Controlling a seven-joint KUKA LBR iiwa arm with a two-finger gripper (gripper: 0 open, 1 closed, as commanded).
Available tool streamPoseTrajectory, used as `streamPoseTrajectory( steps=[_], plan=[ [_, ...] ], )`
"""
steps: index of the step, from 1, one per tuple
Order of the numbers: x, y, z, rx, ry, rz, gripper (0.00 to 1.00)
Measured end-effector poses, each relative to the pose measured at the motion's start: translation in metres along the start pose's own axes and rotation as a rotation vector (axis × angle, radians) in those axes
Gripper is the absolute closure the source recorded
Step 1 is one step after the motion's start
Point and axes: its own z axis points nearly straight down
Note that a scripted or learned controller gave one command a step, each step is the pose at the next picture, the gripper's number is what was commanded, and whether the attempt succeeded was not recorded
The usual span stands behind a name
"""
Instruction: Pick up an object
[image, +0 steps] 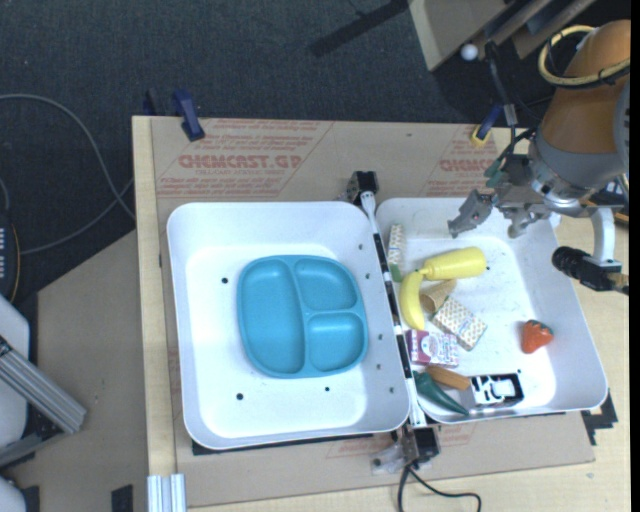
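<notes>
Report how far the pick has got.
Done: the gripper has been brought over the far end of the right bin, fingers spread. In hand: nothing; it sits above and beside the yellow bottle, with nothing between its fingers. Left: closing on an object and lifting it. The banana, strawberry and the rest all lie in the bin.

Colour key. Grey metal claw (497, 214) under an orange-banded arm (585, 75). Just below the claw: plain yellow plastic bottle (454, 264), yellow banana (411, 300), and a cream packet with a red diamond pattern (460, 322). Farther below: pink carton (435, 348), red strawberry toy (537, 336), black-and-white box (497, 389). Far left of the claw: light-blue divided plate (300, 315) in a white bin (200, 330). Tan counter (160, 160) with red lettering.
</notes>
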Motion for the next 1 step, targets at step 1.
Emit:
streamPoseTrajectory(
  steps=[1],
  plan=[
    [0.0145,0.0141,0.1145,-0.004,-0.002,0.000,0.00]
  ],
)
